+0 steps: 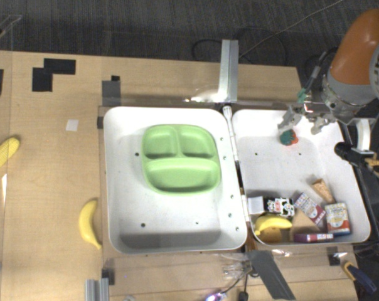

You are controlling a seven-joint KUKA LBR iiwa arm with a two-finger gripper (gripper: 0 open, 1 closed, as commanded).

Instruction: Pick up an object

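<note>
Fingers (300, 122) spread above a small roundish teal-and-red object (288, 138).

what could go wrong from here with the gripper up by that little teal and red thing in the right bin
1. The gripper sits over the small teal and red object, which lies near the right bin's far wall; the fingers might bump the wall or nudge the object away.
2. The object is small and rounded, so it could slip out on closing.
3. The other items are piled in the near corner, including the yellow fruit, so a retry there may catch several at once.
</note>
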